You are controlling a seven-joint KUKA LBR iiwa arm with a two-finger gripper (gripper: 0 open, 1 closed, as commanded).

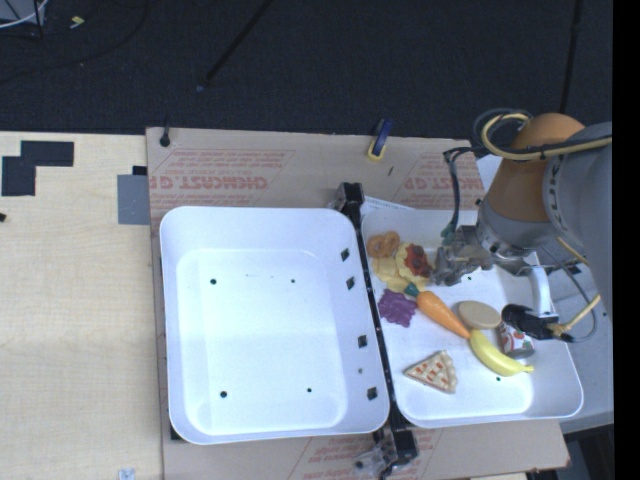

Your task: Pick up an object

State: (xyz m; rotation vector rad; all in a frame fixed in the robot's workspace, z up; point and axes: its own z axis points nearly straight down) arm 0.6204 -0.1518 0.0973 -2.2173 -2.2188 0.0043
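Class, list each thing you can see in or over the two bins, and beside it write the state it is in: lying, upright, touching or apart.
Carrot: lying flat, at a slant.
Banana: lying flat, beside the can.
Pizza slice: lying flat, apart from the rest.
Grapes: lying by the carrot's leafy end.
Can: too small to tell.
End effector: low over the right bin, fingers unclear.
Left bin: sits against the right bin.

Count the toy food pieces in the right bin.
7 visible: pretzel, yellow-red cluster, purple grapes, carrot, bread round, banana, pizza slice. The end effector may hide more.
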